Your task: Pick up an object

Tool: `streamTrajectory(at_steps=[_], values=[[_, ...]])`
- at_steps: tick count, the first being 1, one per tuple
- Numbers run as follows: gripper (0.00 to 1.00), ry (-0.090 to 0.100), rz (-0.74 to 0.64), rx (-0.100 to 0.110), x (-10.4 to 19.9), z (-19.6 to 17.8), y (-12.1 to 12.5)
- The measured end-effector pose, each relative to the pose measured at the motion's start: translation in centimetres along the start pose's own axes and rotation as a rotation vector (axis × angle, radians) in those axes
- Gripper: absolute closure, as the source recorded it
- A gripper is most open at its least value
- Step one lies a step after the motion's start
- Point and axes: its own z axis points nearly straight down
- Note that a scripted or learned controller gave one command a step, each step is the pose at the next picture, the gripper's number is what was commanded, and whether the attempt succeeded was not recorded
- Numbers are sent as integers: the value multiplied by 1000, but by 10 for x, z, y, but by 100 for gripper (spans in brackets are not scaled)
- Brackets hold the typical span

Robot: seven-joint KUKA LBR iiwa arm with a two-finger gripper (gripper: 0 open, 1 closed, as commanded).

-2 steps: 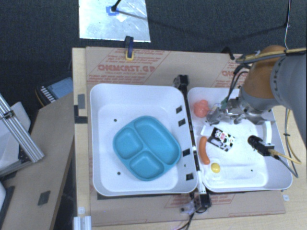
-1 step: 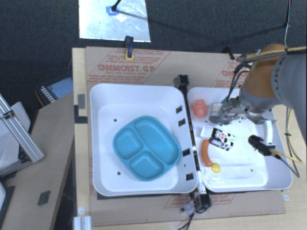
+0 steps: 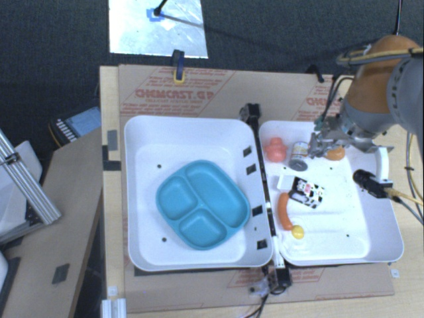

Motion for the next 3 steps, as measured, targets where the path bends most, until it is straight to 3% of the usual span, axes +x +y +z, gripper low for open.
streamTrajectory(at_steps=[2,3], values=[[100,0,-1,0,7,-117,3],[100,3,-4,6,59,-99,10]])
